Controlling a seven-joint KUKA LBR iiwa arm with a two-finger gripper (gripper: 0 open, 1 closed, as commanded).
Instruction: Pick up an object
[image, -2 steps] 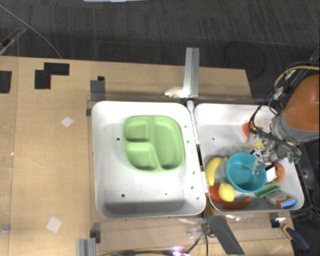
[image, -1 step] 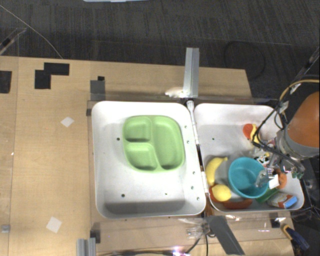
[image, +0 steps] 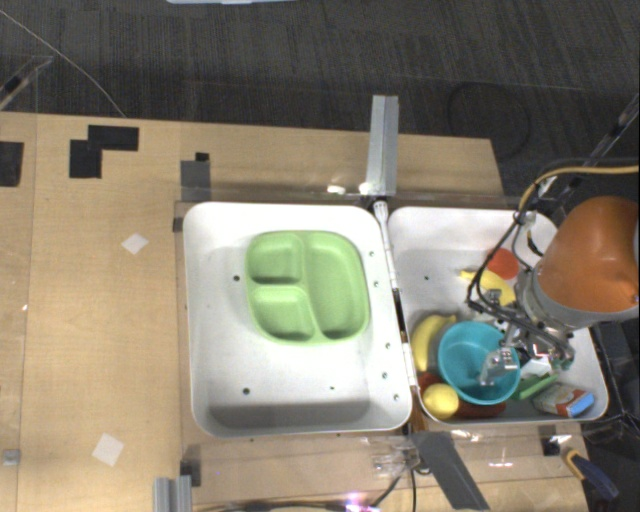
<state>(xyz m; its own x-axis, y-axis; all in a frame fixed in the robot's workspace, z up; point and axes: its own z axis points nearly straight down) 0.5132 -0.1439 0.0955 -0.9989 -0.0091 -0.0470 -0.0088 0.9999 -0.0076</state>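
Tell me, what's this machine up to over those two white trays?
The arm reaches into the right-hand bin, its hand down over a blue bowl among a banana, a lemon and other small items. Nothing looks lifted yet. The left-hand bin holds a green divided plate.

glossy green plastic tray (image: 305, 285)

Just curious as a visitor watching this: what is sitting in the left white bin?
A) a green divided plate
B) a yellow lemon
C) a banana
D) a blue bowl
A: the green divided plate lies in the left bin, while the blue bowl and the yellow fruit are in the right bin.
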